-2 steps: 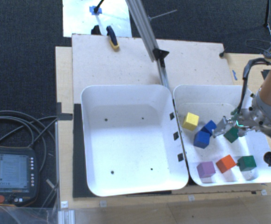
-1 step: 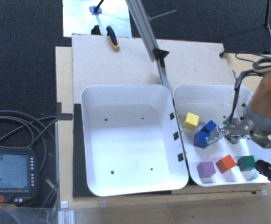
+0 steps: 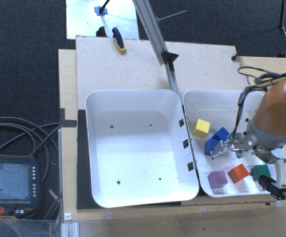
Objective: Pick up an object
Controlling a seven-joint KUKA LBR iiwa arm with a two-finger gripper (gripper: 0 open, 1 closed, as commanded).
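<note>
Mounted above the counter (image 3: 133,68) and aimed down at a slant, far enough back to take in both white bins whole: the left bin (image 3: 138,107) near the middle, the right bin (image 3: 207,100) against the right side, where the grey-and-orange arm (image 3: 278,115) enters. Wide enough as well to catch dark carpet (image 3: 24,48) around the counter, a teach pendant (image 3: 12,184) with coiled cables at lower left, and a slanted metal rail (image 3: 150,23) running from the top edge down toward the gap between the bins. Single fixed viewpoint, moderately distant, with the counter's far edge toward the top.
</note>
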